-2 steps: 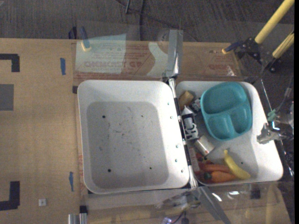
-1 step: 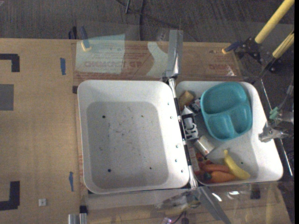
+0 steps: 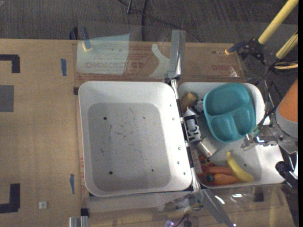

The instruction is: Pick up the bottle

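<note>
The bottle (image 3: 191, 126) looks like the white item with a black-and-white label, lying along the left wall of the right bin (image 3: 261, 94). A silvery cylindrical piece (image 3: 207, 148) sits just below it; I cannot tell whether the two are joined. My gripper (image 3: 256, 138) hangs over the right side of the right bin, beside the teal plate's right edge and above the banana. It is well to the right of the bottle and nothing shows in it. The arm's orange band (image 3: 291, 103) is at the frame's right edge.
A teal divided plate (image 3: 228, 111) fills the upper middle of the right bin. A banana (image 3: 238, 168) and carrots (image 3: 218, 173) lie along its front. A tan item (image 3: 189, 99) sits in its top-left corner. The left bin (image 3: 128, 91) stands alongside.
</note>
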